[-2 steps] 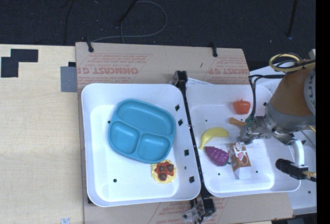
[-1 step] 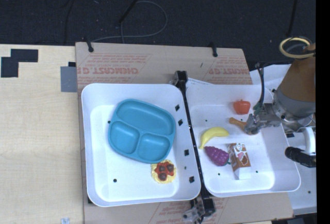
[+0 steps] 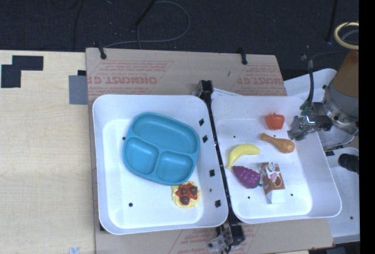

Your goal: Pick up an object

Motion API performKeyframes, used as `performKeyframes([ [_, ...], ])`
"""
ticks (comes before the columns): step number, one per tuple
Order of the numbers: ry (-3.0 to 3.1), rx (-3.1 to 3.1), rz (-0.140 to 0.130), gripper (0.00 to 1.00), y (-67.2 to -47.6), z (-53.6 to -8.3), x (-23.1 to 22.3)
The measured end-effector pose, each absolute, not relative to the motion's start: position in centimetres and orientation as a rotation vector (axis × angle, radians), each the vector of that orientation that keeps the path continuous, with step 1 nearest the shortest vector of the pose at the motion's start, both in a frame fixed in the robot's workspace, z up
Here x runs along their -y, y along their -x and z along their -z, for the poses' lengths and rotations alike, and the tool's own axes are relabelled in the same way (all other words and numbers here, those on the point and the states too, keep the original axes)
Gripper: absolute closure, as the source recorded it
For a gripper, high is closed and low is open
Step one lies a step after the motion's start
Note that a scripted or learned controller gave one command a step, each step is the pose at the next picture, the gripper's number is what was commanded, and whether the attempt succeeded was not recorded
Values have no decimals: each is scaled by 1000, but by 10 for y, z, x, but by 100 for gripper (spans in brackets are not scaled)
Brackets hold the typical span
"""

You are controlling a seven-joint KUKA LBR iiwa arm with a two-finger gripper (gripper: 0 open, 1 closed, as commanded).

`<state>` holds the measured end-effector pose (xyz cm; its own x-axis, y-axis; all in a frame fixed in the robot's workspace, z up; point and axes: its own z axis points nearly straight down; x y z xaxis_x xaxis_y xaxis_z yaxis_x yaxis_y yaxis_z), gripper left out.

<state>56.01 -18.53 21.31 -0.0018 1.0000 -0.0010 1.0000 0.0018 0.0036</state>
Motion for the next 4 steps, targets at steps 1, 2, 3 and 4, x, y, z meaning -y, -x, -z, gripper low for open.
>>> performKeyframes([
  [1,-2220,-2225,1,100,-560,-217,186],
  [2,-2220,-2228,1,100,-566,-214,143],
  [3,-2217,-2230,-2,100,-578,-222,86],
  [4,-2218,-2229,-1,100,-579,-232,31],
])
